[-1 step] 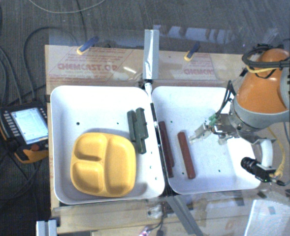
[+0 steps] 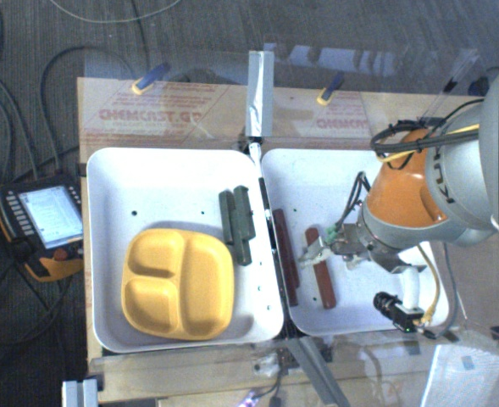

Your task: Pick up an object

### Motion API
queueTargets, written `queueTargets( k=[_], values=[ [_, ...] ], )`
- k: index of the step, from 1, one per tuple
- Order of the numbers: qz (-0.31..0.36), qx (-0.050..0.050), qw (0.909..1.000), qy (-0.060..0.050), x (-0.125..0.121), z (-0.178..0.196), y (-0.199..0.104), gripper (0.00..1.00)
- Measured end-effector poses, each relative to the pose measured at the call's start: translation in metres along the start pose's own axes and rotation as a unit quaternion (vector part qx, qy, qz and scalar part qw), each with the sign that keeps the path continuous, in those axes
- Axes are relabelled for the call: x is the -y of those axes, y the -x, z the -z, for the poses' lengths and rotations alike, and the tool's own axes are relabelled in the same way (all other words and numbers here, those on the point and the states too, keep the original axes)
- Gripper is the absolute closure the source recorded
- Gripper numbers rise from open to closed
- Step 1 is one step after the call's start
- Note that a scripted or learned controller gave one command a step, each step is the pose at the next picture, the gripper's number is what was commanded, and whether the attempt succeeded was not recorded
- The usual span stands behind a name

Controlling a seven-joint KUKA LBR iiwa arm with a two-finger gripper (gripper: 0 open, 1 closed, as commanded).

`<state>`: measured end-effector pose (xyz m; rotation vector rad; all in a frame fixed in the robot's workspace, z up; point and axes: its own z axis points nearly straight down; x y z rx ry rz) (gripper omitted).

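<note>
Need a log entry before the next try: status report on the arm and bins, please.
Gripper low in right bin, over the brown stick. Hold unconfirmed. Yellow tray, dark green bar in left bin.

Yellow tray (image 2: 180, 283) + dark bars (image 2: 237, 221) crowd left bin (image 2: 105, 227); upper-left corner open.

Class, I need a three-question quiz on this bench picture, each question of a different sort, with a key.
1. True or false: the yellow tray lies in the right bin.
2. Which bin holds the brown stick? A) left B) right
3. Fill in: the dark green bars lie beside the tray in the ____ bin.

Key: 1 false; 2 B; 3 left. The hand is above the brown stick.
</note>
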<state>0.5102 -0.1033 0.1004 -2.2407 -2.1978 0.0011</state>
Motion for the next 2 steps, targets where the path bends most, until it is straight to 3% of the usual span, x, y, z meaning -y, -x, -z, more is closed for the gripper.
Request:
queueTargets(
  k=[1,2],
  values=[
    [0.0,-0.001,1.0,-0.002,0.001,0.008,-0.001,1.0],
    [0.015,0.002,0.9999,0.0,-0.029,0.11,-0.035,1.0]
  ],
)
